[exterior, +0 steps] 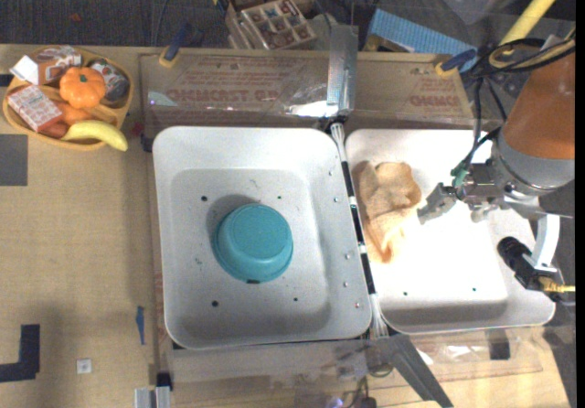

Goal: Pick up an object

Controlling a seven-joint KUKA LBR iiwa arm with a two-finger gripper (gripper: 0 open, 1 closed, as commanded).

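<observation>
Teal bowl mid left bin, cloth at right bin's left wall, hand beside, grip unclear

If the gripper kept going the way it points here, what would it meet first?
Probably the tan crumpled cloth in the right bin: the gripper points leftward at it, beside its edge. Its height above the cloth is unclear.

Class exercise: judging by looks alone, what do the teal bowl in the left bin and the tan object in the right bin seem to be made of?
The upturned teal round bowl looks like hard plastic: even colour, smooth matte surface, crisp rim. The tan crumpled lump looks soft, perhaps cloth or plush: folds and an uneven outline, though blur leaves this open.
</observation>
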